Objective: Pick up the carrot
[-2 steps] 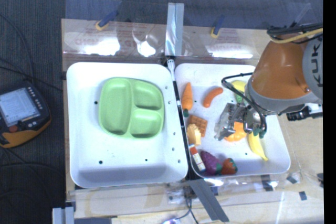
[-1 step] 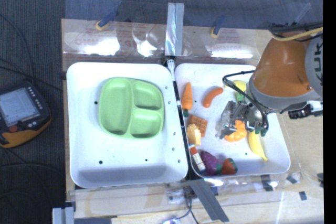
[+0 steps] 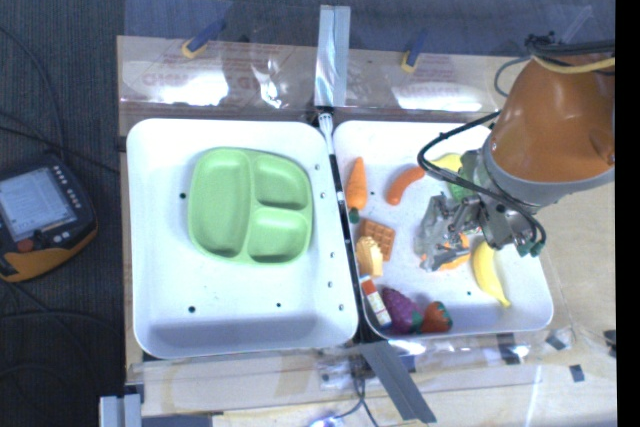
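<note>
In the right bin (image 3: 520, 315), the carrot (image 3: 355, 183) lies left of the tool (image 3: 440, 237), whose grip state is unclear.

We see the carrot (image 3: 355, 183) in the right bin, w/ its orange body lying flat approx. lengthwise along the bin's left wall, just beside it; thick end toward the far rim, greenish tip nearer us.
</note>
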Controlling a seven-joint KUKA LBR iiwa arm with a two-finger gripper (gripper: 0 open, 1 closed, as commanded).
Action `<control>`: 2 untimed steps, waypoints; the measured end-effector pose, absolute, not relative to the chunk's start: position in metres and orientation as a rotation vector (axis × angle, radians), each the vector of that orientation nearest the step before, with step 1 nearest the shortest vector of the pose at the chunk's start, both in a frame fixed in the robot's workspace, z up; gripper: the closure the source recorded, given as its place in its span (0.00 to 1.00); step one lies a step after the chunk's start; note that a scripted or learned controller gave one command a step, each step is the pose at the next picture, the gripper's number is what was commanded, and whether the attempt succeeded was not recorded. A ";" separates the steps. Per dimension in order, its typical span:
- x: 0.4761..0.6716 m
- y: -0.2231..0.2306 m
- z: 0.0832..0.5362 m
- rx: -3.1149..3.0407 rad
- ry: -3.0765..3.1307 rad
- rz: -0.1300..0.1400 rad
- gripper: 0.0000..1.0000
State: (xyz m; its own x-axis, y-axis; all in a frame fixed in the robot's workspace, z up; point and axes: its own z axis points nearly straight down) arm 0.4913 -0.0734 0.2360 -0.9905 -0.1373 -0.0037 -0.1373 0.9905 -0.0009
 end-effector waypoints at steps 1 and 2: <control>0.495 -0.156 0.278 -0.474 3.101 -0.005 1.00; 0.496 -0.153 0.277 -0.480 3.102 -0.002 0.00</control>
State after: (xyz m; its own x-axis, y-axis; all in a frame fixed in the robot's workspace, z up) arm 0.4956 -0.1535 0.2772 -0.9532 -0.3023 -0.0027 -0.3023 0.9532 -0.0015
